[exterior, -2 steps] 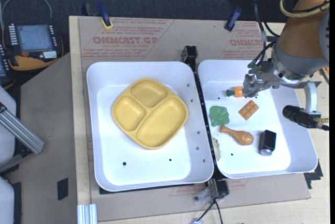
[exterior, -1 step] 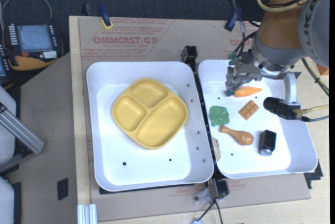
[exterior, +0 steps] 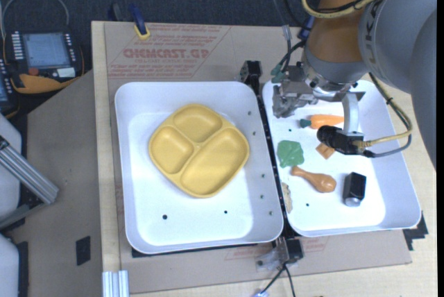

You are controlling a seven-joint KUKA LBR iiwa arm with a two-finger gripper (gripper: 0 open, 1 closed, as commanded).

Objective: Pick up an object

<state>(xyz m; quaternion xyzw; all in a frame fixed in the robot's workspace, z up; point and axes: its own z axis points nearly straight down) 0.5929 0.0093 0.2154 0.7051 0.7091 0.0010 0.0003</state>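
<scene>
The right bin point(exterior: 392, 209) holds an orange carrot point(exterior: 329, 121), a green leafy piece point(exterior: 290, 152), a tan drumstick-shaped toy point(exterior: 316, 180), a black block point(exterior: 354, 188) and a small brown-orange piece point(exterior: 325, 149). My gripper point(exterior: 290, 103) hangs over the bin's far left corner, just left of the carrot and above the green piece. It stands open with nothing between its fingers. The arm's body covers the bin's far edge.
A yellow divided plate point(exterior: 200, 148) lies in the left bin point(exterior: 139, 219). A raised divider point(exterior: 269, 150) separates the two bins. A black cable plug point(exterior: 345, 143) from the arm hangs low over the right bin, beside the carrot.
</scene>
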